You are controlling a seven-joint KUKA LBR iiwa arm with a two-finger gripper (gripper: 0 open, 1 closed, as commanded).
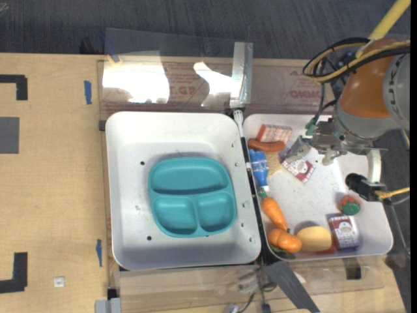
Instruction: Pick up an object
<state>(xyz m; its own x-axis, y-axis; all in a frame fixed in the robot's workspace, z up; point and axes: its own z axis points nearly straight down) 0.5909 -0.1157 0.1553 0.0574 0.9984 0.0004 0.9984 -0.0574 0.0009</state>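
Note:
My gripper (301,150) hangs over the upper middle of the right bin (384,243), on the grey arm with its orange band (365,96). Just below it a small red-and-white packet (299,169) lies tilted; whether the gripper touches it I cannot tell. Left of the gripper are a flat red-and-white packet (274,134), a brown sausage (266,146) and a blue bottle (259,170). Along the bin's near side lie a carrot (273,212), an orange fruit (286,240), a yellow potato-like piece (315,238), a purple can (343,232) and a red-and-green strawberry (350,206).
The left bin (124,142) holds a teal divided plate (191,195). A clear plastic panel (169,77) and a metal bracket (242,74) stand behind the bins. Black and yellow cables (332,54) loop beside the arm. A white part of the arm (374,167) overhangs the right bin's right side.

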